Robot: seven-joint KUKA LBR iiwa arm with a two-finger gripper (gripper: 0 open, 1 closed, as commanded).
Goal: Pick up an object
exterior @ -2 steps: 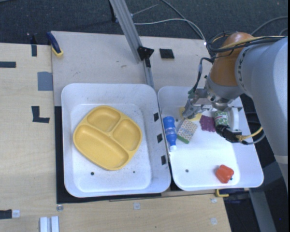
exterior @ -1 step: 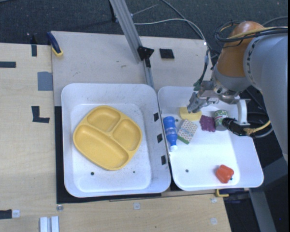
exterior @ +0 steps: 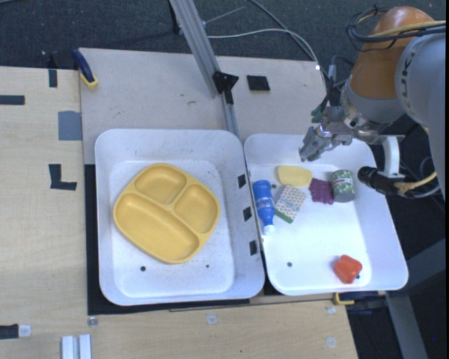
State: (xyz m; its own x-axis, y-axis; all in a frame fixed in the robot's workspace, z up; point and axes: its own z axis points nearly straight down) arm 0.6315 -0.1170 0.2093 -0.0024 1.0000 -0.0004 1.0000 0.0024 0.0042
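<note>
We see the arm (exterior: pixel 404 58) bent down, end effector (exterior: pixel 311 149) above the yellow block (exterior: pixel 294 176); its grip we cannot tell.

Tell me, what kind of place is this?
Probably a robotics lab test bench: a robot arm reaches over two white bins, a yellow divided plate lies in one, small items like a blue bottle in the other, and cables trail behind.

No readable text, brand, number or sign anywhere. Green can (exterior: pixel 343 185) label: print too small, blurred. Patterned packet (exterior: pixel 289 203): checked print only, no letters legible. Blue bottle (exterior: pixel 263 203): label illegible.
</note>
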